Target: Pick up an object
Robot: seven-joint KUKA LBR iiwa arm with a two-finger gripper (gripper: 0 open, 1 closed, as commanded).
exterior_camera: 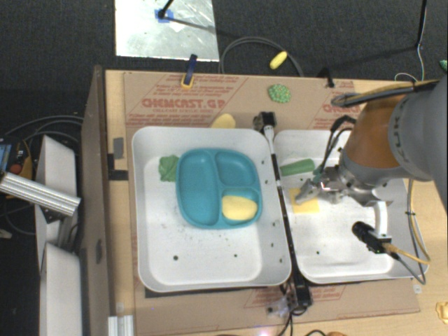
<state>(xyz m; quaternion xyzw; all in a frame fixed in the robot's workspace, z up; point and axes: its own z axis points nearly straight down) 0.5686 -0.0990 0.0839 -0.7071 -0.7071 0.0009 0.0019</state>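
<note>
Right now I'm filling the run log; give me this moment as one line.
pincer low in right white bin | at flat yellow piece | green oblong piece beside | grasp unconfirmed

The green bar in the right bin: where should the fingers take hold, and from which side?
Probably across the green bar's narrow width at mid-length, coming from above. It lies flat and roughly crosswise on the right bin floor near the divider, so its long edges look exposed. The gripper sits just below it, beside a yellow piece.

Plate (203, 187) in left bin (150, 257); hand (310, 189) over right bin (336, 264).
</note>
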